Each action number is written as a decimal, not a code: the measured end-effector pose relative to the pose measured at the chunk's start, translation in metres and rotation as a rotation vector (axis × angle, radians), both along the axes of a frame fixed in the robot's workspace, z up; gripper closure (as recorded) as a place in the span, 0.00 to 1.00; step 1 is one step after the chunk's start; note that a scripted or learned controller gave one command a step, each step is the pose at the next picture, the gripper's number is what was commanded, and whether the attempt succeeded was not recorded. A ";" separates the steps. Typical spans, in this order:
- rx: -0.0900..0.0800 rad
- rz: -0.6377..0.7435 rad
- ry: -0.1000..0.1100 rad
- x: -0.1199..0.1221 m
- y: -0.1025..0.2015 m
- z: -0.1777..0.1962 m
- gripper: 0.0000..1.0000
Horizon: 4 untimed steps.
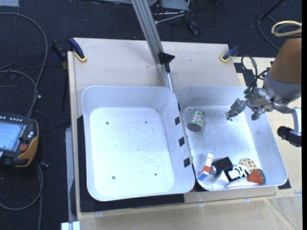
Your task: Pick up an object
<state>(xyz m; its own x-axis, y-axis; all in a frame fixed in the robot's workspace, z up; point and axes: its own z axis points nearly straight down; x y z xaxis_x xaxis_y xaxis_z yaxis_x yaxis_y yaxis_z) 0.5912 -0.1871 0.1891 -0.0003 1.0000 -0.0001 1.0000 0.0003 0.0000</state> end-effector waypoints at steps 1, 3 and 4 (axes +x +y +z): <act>0.001 0.000 0.004 0.002 -0.004 -0.061 0.00; -0.002 0.000 -0.006 0.004 -0.004 -0.088 1.00; -0.001 0.001 -0.004 0.009 0.005 -0.031 1.00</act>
